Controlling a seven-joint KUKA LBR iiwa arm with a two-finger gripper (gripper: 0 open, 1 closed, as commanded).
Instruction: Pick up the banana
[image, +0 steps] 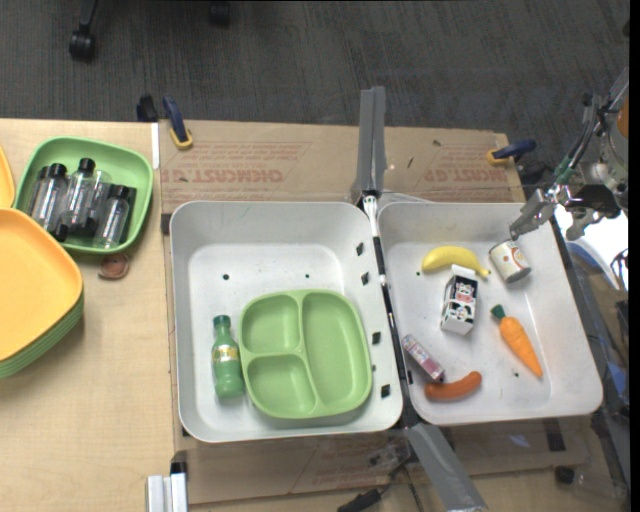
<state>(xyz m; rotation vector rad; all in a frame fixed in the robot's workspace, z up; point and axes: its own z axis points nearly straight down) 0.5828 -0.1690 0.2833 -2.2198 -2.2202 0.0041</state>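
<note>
One banana (452, 260) in right bin (580, 400), long axis left-right.

The bench (100, 440) bears two white bins (190, 300), cardboard (260, 165), a green tray (85, 195) and yellow plates (35, 300).
</note>
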